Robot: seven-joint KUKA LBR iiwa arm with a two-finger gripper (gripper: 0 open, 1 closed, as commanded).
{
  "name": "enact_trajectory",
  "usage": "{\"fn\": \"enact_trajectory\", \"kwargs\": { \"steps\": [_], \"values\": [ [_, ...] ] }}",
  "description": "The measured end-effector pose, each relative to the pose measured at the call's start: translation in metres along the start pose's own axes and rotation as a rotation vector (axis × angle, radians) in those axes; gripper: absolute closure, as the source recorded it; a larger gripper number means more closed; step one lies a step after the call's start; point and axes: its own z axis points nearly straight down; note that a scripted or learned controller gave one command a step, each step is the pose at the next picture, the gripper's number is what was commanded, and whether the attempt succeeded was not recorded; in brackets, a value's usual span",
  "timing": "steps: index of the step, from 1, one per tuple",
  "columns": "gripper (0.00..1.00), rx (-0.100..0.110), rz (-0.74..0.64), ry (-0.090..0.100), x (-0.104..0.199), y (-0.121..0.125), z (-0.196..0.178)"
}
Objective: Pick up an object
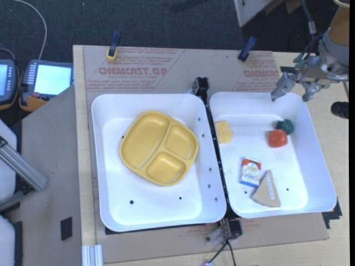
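My gripper (292, 92) hangs over the far rim of the right bin (316, 148), open, with nothing between its fingers. Below it in that bin lie a red tomato with a green top (279, 136), a pale yellow cheese piece (223, 132) near the left wall, a small white carton with red and blue print (250, 171), and a tan wedge (267, 191) beside the carton. The tomato is the nearest object to the gripper, a little toward the front.
The left bin (111, 187) holds a yellow divided plate (159, 147). A black clamp (201, 86) sits between the bins at the far side. Blue clips (247, 47) hold the cardboard sheet under the bins.
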Motion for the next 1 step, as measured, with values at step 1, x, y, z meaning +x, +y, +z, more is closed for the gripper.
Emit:
{"fn": "enact_trajectory", "kwargs": {
  "steps": [1],
  "values": [
    [0.00, -0.014, -0.003, -0.002, 0.0007, 0.0019, -0.0087]
  ]
}}
